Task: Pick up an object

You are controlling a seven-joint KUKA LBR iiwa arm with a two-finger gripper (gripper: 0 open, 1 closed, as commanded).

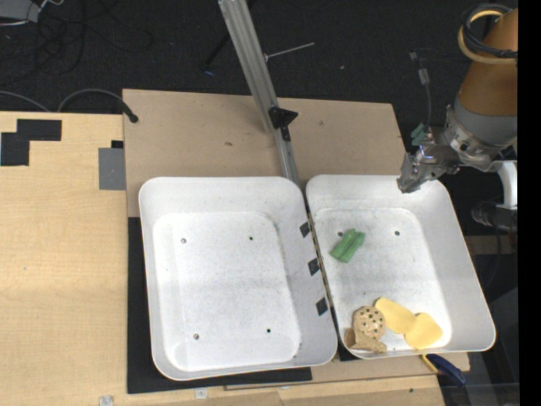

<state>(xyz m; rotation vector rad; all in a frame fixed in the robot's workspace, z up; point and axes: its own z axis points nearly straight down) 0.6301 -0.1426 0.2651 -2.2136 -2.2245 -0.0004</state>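
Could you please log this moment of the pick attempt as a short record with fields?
arm: reaches in from right
gripper: above far rim of right bin, nothing seen held
right bin contents: green object mid-left; yellow object and tan perforated object at near edge
left bin: white, shallow

matt white bins (169,194) (speckled), wooden bench (51,244)
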